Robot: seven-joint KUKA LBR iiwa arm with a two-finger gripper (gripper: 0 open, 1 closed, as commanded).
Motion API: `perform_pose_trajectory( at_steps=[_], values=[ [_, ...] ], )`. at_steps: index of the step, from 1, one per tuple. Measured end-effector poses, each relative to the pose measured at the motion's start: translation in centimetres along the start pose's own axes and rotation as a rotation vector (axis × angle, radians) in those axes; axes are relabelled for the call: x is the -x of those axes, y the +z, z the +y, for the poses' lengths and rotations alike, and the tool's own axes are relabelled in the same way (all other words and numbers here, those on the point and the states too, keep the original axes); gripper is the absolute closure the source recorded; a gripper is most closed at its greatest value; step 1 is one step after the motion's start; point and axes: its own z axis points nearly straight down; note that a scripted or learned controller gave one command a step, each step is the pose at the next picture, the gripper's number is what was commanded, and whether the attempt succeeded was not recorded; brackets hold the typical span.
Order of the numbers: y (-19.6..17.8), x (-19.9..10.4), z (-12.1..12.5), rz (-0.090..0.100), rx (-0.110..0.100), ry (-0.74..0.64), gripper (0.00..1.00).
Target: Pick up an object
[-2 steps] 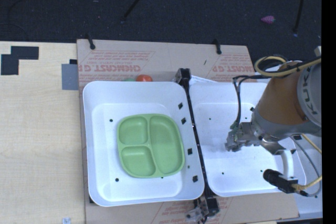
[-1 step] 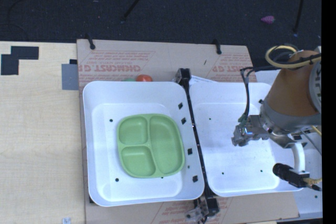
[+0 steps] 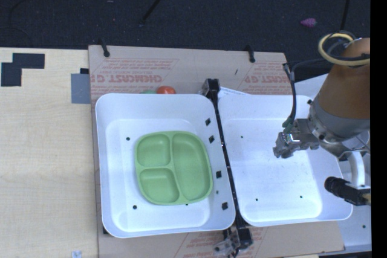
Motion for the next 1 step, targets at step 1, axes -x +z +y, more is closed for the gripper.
perform_pose_trajectory(
  at_steps=[1],
  values=[
    [0.47, -4.49, 0.50, 0.002, -0.006, -0.002, 1.00]
  ],
)
